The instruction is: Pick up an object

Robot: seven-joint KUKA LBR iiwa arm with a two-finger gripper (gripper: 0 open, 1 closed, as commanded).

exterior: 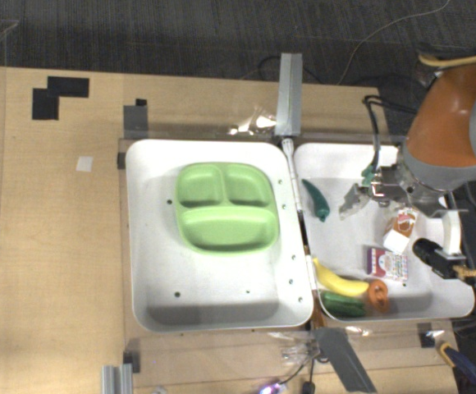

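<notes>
A: Quick pass, biggest first. Wooden counter (49, 245) carries two white bins. Left bin (152, 294) holds a green divided plate (224, 205), lying flat near its middle.

B: And the right bin (336, 167)?

A: Arm (451, 125) reaches in over its upper right. Gripper (361, 199) hangs low above the bin floor, tips pointing left. Fingers look slightly spread with nothing between them, so parted and empty.

B: Objects?

A: Along the near wall: yellow banana (339, 281), a dark green vegetable (343, 305) just beside and below it, an orange item (377, 295) touching their right ends. Above those, a small printed box (386, 263). A white packet with a red label (401, 228) sits near the gripper's right, partly under the wrist. A dark green pepper-like piece (316, 199) lies alone near the divider, just left of the gripper tips.

B: Which is the pick?

A: My guess is the green piece, closest to the tips and apart from the rest. Probably light plastic toy food, stiff and smooth, so it may slip. It tapers, so I'd grab across the thicker middle, jaws square to its long axis.

B: Risk?

A: It's near the divider wall, so one finger could hit the wall. The banana cluster is too tightly packed to grab cleanly.
</notes>
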